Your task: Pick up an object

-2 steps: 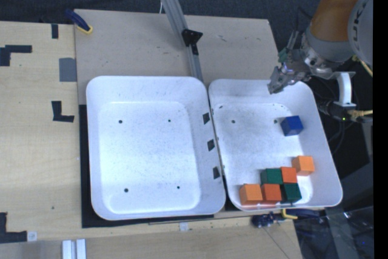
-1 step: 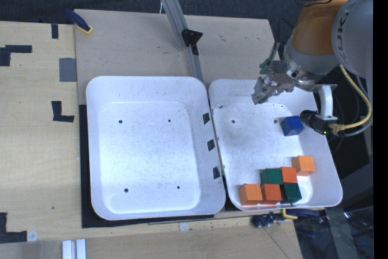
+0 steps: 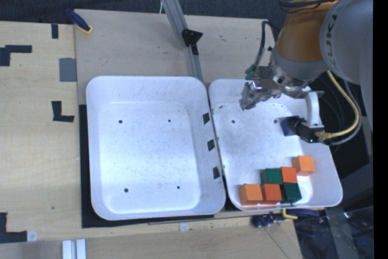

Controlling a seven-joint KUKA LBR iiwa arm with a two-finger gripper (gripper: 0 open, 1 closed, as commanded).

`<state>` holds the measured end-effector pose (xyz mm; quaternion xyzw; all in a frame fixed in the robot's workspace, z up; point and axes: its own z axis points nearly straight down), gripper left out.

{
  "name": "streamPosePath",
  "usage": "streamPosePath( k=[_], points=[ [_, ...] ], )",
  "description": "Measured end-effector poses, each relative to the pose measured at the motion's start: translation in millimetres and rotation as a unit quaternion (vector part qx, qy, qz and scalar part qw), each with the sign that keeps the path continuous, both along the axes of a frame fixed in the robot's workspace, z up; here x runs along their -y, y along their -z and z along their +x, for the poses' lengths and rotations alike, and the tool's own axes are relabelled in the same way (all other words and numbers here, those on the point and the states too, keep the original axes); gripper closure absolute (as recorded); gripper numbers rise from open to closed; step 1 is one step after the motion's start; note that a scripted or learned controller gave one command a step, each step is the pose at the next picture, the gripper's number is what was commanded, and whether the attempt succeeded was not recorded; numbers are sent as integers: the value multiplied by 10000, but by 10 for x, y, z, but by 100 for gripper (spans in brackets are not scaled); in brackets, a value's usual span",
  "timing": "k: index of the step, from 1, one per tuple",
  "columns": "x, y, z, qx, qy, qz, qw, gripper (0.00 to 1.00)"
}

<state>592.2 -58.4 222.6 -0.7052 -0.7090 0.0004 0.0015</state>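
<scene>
Pincer (image 3: pixel 248 101) first: it's hanging over the far end of the right-hand shallow white plastic bin (image 3: pixel 242 142), pointing down and a bit to the left, with nothing between its tips that I can see. Honestly can't tell whether it's spread wide or pinched narrow, it's just a dark grey blob at this angle.

Going left to right from there. Well off to the left of the pincer is the other shallow white plastic bin (image 3: pixel 145 142), just a speckled floor with a few dark dots. The two bins sit touching side by side on the light wooden counter (image 3: pixel 36 148). A slanted grey metal pole (image 3: pixel 173 3) runs down from the top and ends just left of the pincer, near the far edge between the bins.

The stuff to grab is all near the front of the right bin, well apart from the pincer: an orange block (image 3: pixel 250 193) at the front left, then another orange block (image 3: pixel 271 192) touching it, a dark green block (image 3: pixel 272 176) just behind that, a second green block (image 3: pixel 292 191), a small orange cube (image 3: pixel 288 175), and furthest right a lone orange cube (image 3: pixel 304 164) tilted a bit.

Right of the pincer is the grey arm with its orange band (image 3: pixel 303 27).
</scene>
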Motion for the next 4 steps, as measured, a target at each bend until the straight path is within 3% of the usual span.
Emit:
streamPosePath(
  k=[2, 3, 4],
  points=[
    [-951, 127, -419, -8, -5, -4, 10000, 100],
    [-1452, -10, -772, -5, -14, 3, 10000, 100],
    [-1414, -2, -759, -1, 11, -9, 10000, 0]
  ],
)
